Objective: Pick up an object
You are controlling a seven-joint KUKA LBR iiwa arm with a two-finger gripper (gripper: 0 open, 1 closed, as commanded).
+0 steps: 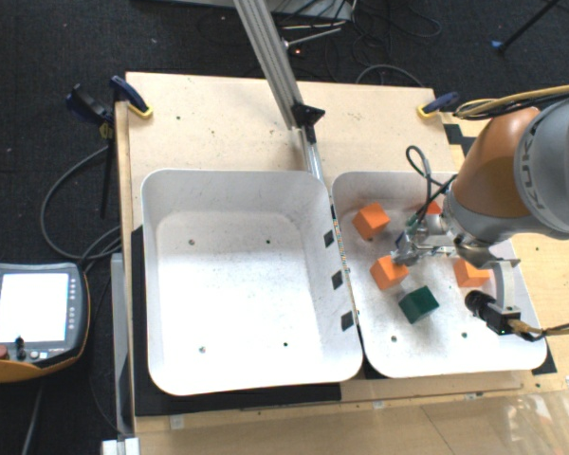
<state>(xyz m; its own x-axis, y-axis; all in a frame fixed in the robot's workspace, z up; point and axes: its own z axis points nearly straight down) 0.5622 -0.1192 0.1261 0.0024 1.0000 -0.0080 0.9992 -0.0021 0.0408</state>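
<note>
The wooden bench carries two shallow white bins side by side: the left bin at about 9 o'clock from the centre of the view, the right bin at about 3 o'clock. The grey arm with its orange band leans in over the right bin from 3 o'clock, and the gripper hangs low over the middle of that bin (whether its claw is apart or together cannot be told from this slant). In the right bin, a dark green block lies toward 6 o'clock of the gripper, an orange block sits just beside the gripper at its 7 o'clock, another orange block lies at its 10 o'clock, and a third orange block peeks out under the arm at 4 o'clock. A teach pendant rests on the floor at 9 o'clock.
</note>
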